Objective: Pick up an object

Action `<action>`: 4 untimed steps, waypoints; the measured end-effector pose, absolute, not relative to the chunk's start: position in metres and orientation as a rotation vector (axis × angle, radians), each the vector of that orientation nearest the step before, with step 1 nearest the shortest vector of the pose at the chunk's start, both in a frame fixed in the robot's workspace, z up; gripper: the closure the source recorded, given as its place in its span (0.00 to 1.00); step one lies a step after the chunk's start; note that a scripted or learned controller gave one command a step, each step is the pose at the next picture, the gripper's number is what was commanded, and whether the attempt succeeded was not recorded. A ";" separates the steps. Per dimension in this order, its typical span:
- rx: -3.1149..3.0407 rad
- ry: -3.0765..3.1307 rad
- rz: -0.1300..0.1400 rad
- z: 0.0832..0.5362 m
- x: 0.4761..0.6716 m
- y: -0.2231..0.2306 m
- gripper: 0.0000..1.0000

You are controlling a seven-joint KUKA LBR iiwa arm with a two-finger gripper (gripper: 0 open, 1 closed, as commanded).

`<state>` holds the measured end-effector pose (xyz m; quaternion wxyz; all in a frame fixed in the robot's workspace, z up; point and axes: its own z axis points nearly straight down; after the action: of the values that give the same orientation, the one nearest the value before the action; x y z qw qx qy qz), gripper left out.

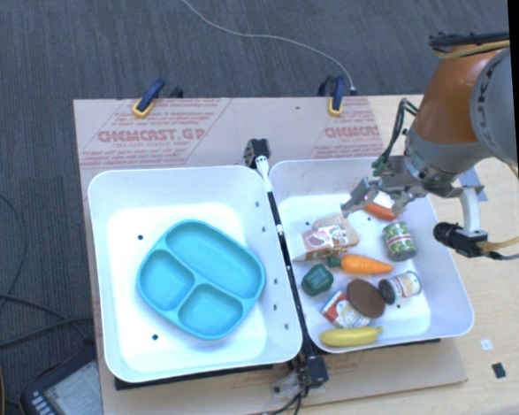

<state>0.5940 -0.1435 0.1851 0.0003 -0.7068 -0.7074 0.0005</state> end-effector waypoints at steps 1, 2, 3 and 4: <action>-2.224 -2.228 -0.006 0.090 0.607 -0.136 0.00; -2.231 -2.232 -0.012 0.102 0.609 -0.137 1.00; -2.229 -2.231 -0.010 0.101 0.608 -0.137 0.00; -2.230 -2.231 -0.011 0.111 0.609 -0.136 1.00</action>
<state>0.6086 -0.1364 0.1112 -0.0063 -0.7069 -0.7073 -0.0033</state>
